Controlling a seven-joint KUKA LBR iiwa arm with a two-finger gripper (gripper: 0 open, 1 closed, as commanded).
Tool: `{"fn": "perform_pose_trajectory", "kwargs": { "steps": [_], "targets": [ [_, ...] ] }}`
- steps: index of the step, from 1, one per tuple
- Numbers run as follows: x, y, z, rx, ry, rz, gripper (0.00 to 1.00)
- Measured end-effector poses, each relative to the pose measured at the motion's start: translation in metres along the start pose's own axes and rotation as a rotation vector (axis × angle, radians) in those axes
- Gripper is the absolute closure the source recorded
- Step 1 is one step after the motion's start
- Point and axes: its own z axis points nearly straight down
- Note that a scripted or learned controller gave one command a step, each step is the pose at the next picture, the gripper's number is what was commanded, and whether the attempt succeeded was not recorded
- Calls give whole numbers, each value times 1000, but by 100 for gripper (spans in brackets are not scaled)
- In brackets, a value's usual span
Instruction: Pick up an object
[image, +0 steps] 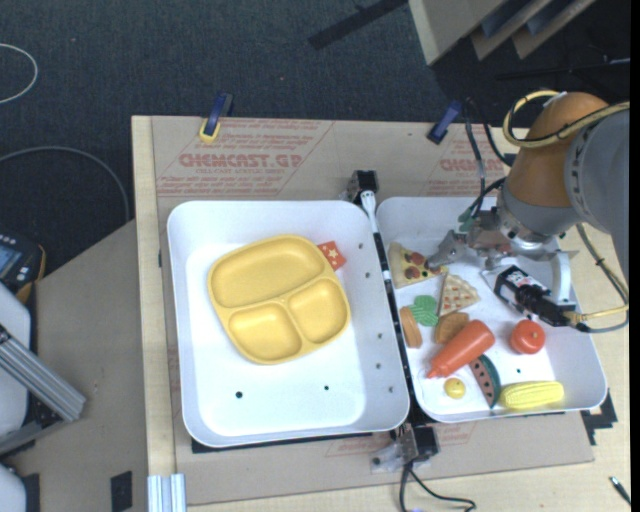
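Note:
My gripper (458, 247) hangs low over the back of the right bin (585, 360), beneath the orange wrist band. It is just right of a toy pizza slice (408, 264) and just behind a triangular sandwich wedge (458, 293). I see nothing held in it. Further forward lie a green piece (427, 308), a hot dog (411, 326), a carrot (462, 347), a tomato (527, 337), a corn cob (532, 396), a watermelon slice (486, 378) and a small yellow fruit (455, 388).
The left bin (200, 380) holds a yellow divided plate (280, 298), with a small red and white piece (332, 256) at the plate's back right edge. A black rail (385, 290) divides the two bins. Cables trail from the arm across the right bin's right side.

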Motion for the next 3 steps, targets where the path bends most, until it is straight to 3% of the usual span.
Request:
{"fn": "perform_pose_trajectory", "kwargs": {
  "steps": [1,3],
  "targets": [
    [0,2,-13,-6,-2,-1,100],
    [-14,-5,-113,-5,-3,-1,100]
  ]
}}
